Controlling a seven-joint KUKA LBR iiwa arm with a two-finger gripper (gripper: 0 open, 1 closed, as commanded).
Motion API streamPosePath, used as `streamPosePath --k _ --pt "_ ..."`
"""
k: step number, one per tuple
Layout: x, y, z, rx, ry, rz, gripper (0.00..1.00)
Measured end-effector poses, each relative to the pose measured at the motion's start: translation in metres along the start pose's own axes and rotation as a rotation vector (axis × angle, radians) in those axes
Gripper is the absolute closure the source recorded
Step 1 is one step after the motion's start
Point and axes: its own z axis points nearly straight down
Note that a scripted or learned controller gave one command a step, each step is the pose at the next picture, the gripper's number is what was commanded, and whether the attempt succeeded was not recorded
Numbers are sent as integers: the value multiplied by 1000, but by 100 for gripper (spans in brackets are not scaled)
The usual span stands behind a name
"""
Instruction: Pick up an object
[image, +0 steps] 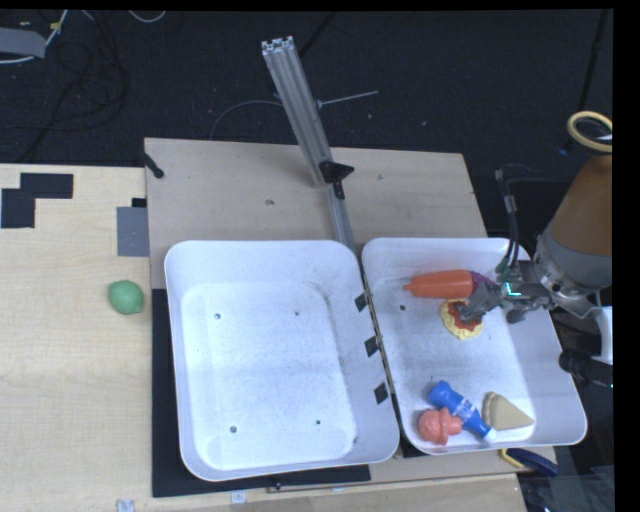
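Note:
In the right bin (560, 420) lie an orange carrot-shaped toy (440, 285), a small yellow and red toy (461, 322), a blue toy (460, 405), a pink-orange lump (436, 427) and a tan wedge (506, 411). My gripper (482, 303) reaches in from the right and hangs just over the yellow and red toy, beside the carrot's right end. Its dark fingers (474, 308) point down and left. Whether they touch the toy is hidden by the angle.
The left bin (190, 300) sits beside the right one, with black clips (372, 345) along the shared rim. A green ball (126, 297) rests on the wooden bench at far left. A metal rail (305, 115) slants up behind the bins.

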Motion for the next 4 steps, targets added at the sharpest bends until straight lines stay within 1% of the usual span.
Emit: streamPosePath --k 1,2,3,4 --pt "0 0 0 0 0 0 0" --pt "0 5 61 5 1 -1 0" --pt "0 5 111 1 0 0 0" --pt "-1 6 99 -2 0 2 100"
